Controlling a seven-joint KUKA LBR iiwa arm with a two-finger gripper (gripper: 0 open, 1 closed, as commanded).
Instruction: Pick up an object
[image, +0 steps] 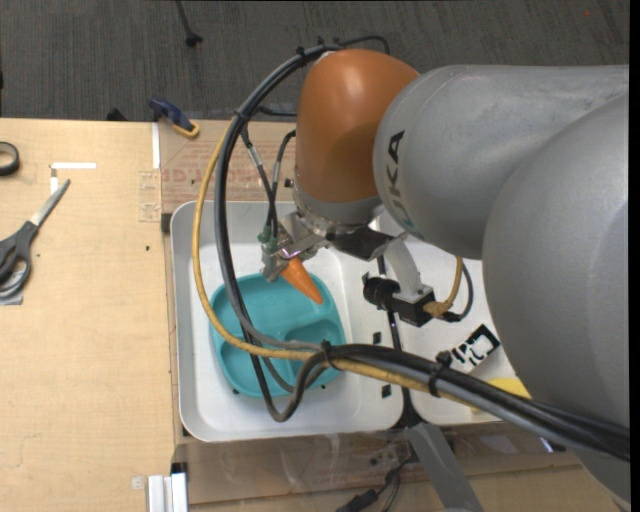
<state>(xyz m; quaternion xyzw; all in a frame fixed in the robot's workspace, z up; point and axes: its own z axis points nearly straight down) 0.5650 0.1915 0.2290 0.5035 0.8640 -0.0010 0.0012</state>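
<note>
carrot (304, 281): orange, tilted, over the teal tray's (250, 345) upper right rim, left bin (195, 330) | gripper (285, 256): right at the carrot's top end, fingers clamped on it | arm (480, 160): looms over right bin | scissors (30, 240): on bench, far left

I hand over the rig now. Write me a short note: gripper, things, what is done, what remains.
Gripper: low over the left bin, at the teal tray's far edge; whether it is open cannot be seen.
Orange carrot-like piece: right at the gripper's tip, over the tray's rim; a hold is unconfirmed.
Done: arm has reached the object.
Left: confirm the grasp, then lift.
</note>
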